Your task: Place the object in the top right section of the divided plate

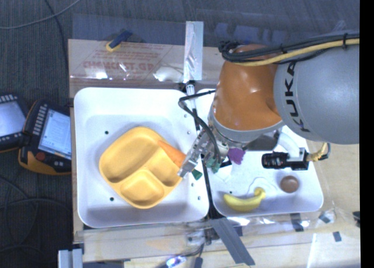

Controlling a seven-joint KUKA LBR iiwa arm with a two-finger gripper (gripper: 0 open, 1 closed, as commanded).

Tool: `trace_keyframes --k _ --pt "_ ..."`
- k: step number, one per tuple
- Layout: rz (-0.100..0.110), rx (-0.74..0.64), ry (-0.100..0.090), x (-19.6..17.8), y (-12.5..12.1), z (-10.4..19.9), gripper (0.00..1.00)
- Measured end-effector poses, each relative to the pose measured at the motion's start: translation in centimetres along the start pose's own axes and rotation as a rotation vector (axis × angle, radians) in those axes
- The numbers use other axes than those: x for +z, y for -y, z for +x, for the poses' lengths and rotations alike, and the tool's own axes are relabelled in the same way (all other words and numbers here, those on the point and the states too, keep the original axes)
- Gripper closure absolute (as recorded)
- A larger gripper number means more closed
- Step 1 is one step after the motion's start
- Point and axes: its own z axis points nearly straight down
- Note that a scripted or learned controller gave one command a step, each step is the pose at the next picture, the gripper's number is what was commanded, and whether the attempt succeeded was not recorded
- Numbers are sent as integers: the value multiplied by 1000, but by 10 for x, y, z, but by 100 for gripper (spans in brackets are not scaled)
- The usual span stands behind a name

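Observation:
A yellow divided plate (135,166) lies in the left bin (93,109), with one large section and two smaller ones. An orange, carrot-like object (171,154) rests against the plate's right rim, partly over its upper right section. My gripper (191,164) hangs low just to the right of this orange object, close to the wall between the bins. The arm's orange band and grey body cover much of the right bin's far half. The view does not show whether the gripper touches the orange object.
In the right bin (307,202) lie a banana (242,201), a brown round object (288,184), a purple piece (235,155) and small green bits (197,174) by the divider. A black cable runs down past the gripper. A pendant (47,138) sits left of the bench.

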Motion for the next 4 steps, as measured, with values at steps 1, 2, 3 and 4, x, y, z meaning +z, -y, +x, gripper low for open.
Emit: trace_keyframes --k 1,2,3,4 --pt "-14 61 13 116 -38 -1 100" --pt "-2 -67 -1 6 -53 33 100" --pt "1 -253 -4 77 -51 35 100" --pt "-1 -466 0 26 -71 27 100"
